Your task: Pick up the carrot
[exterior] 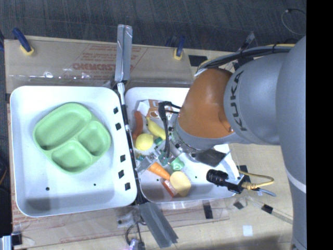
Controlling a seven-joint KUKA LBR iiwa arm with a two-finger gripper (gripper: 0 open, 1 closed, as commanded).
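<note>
Hanging over the right bin (208, 194), the gripper (167, 149) sat just far and right of the carrot (158, 170), which lay among toy foods with its long axis running near-right to far-left, though whether anything was clasped I could not tell.

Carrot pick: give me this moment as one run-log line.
arm over right bin | gripper low among toys, fingers unclear | carrot lying in bin, not lifted | left bin: green tray
</note>
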